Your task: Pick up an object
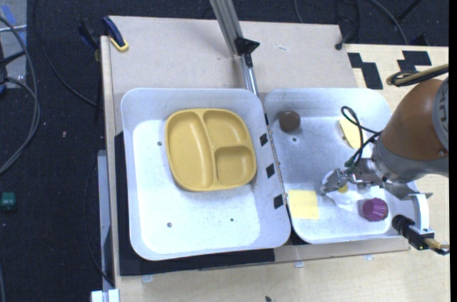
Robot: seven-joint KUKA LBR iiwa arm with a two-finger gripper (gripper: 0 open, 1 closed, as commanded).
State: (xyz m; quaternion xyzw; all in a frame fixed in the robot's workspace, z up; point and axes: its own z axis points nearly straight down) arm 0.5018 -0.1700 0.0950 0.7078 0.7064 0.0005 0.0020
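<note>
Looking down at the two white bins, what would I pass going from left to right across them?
Yellow divided plate in the left bin → brown ball → yellow square sponge → gripper → purple object in the right bin.

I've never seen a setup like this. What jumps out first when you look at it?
A big yellow divided plate sits alone in the left bin. On the right, the grey and orange arm reaches low into the right bin, its gripper among small things: a purple object, a yellow square and a brown round piece.
</note>
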